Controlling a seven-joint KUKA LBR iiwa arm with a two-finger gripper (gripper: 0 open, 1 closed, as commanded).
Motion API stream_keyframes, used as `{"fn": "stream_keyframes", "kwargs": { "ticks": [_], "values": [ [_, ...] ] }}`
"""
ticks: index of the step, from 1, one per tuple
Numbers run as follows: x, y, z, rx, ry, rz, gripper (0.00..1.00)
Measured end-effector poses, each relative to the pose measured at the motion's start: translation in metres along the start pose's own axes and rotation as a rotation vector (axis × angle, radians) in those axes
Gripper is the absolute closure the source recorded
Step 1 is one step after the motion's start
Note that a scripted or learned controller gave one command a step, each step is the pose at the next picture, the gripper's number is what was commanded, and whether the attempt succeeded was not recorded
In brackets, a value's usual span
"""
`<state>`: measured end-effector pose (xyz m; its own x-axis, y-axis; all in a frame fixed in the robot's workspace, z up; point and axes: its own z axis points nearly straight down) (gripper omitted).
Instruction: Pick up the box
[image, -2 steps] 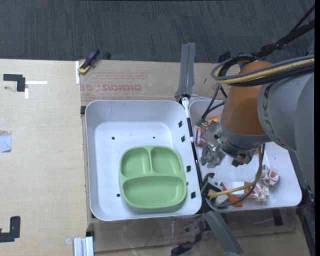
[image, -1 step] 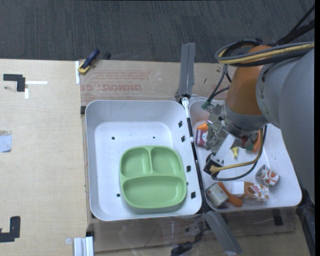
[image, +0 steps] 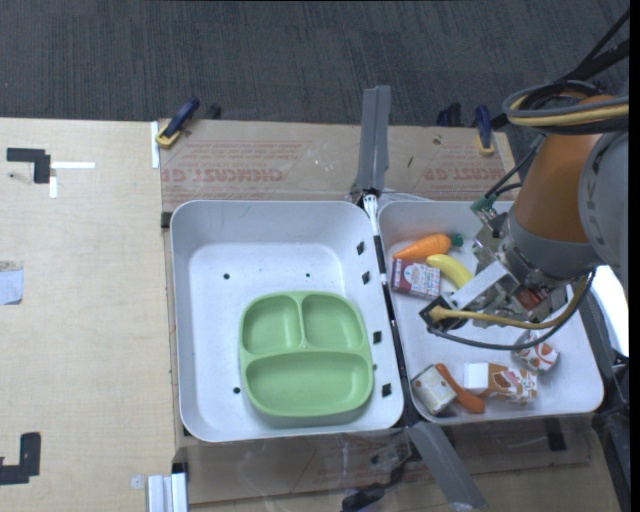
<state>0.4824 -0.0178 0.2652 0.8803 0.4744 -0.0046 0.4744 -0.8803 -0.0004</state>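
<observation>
The grey arm, with its glossy orange band, reaches over the right bin; the gripper is buried among cables, so whether it is clenched or released cannot be told. A small red-and-white box, a carton shape, lies in that bin's far left part, just beside a smooth yellow banana and a tapered orange carrot. Smaller printed cartons sit near the front. The left bin holds a matte green three-compartment plate.
</observation>
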Motion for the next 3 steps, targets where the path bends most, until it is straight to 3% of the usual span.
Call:
{"fn": "stream_keyframes", "kwargs": {
  "ticks": [1,2,3],
  "values": [
    [0.0,0.0,-0.008,0.001,-0.006,-0.004,1.0],
    [0.009,-0.025,-0.015,-0.001,0.002,0.291,1.0],
    [0.027,-0.059,-0.011,0.0,0.002,0.273,1.0]
  ]
}}
